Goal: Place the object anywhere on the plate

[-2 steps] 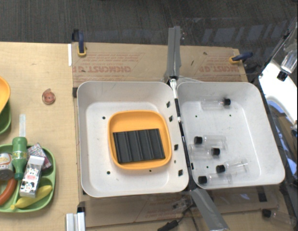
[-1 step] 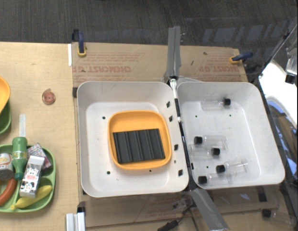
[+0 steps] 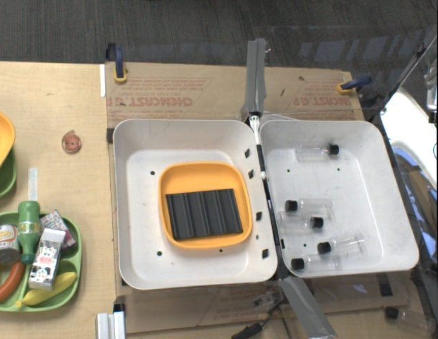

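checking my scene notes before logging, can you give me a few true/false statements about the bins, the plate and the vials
1. The orange plate sits in the left bin. True.
2. A dark ribbed block lies on the plate. True.
3. The clear vials with black caps lie in the left bin. False: they lie in the right bin.
4. The orange plate is stacked on top of the vials. False: the plate and the vials are in separate bins.
5. A green tray of toy food stands on the bench to the left of the bins. True.
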{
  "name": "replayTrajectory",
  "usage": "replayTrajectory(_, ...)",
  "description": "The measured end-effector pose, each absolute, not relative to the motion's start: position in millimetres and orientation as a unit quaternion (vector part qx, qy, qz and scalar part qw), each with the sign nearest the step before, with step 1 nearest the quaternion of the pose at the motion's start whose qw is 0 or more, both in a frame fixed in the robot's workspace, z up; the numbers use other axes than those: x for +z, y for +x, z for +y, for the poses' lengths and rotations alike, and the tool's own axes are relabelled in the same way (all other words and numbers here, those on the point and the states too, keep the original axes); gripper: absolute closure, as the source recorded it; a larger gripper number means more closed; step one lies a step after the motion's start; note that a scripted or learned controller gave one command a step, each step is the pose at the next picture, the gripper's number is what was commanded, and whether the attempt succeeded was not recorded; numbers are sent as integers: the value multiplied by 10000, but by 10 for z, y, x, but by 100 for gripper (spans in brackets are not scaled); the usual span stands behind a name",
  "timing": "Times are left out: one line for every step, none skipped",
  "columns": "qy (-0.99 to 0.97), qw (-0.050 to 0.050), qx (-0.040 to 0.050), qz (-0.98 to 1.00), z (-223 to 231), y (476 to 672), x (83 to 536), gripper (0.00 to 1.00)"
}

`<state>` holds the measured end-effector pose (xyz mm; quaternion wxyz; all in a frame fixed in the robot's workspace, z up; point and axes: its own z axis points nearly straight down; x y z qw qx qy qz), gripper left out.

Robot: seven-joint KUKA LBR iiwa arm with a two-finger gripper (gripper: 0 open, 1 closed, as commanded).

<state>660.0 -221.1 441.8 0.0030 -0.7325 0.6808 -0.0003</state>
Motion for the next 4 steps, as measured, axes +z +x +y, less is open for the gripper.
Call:
replayTrajectory(-8378, 23, 18, 5460, -1864, 6598, 4404, 100)
replayTrajectory(-9132, 21, 1, 4076, -2111, 6602, 4407, 100)
replayTrajectory(-9682, 24, 9, 2502, -1462, 6600, 4401, 100)
replayTrajectory(-9926, 30, -6, 1213, -2200, 6516, 4402, 100)
